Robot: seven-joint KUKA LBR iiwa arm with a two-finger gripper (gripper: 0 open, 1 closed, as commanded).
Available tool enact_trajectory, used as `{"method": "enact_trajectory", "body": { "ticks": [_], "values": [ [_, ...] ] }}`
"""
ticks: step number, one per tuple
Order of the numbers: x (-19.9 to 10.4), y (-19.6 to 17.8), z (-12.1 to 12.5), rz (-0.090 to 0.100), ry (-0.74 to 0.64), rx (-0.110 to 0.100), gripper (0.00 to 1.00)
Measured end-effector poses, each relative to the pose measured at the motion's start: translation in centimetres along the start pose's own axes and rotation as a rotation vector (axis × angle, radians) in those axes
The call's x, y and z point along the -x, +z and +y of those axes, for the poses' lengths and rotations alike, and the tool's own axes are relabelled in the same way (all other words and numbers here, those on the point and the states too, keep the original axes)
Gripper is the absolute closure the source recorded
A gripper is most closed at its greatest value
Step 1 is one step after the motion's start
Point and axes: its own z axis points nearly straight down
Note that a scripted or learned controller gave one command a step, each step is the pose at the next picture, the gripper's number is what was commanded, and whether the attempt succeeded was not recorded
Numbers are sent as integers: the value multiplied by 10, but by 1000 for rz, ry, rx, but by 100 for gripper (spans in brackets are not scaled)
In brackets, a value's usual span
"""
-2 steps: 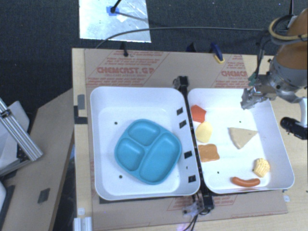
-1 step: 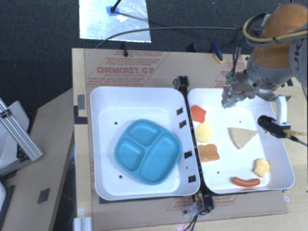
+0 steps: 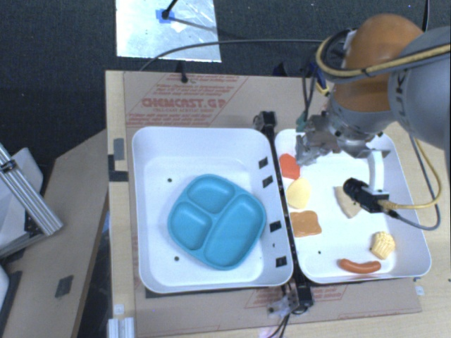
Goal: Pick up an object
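I am hovering my claw [image 3: 308, 148], its state something I cannot tell, just above the red piece [image 3: 289, 165] at the right bin's [image 3: 409, 210] left edge, needing next to descend onto it.

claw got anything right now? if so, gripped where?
Cannot tell. The claw sits low over the right bin, just above the orange-red piece, but nothing visibly sits between its tips.

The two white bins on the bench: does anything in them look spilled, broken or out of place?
Nothing stands out. The blue divided plastic plate lies flat in the left white bin. In the right white bin, the toy foods lie apart and whole: the orange-red piece, the brown toast slice and the red sausage.
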Motion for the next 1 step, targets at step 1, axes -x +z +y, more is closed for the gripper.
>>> {"method": "enact_trajectory", "body": {
  "ticks": [1],
  "values": [
    [-58,7,-12,0,0,-1,100]
  ]
}}
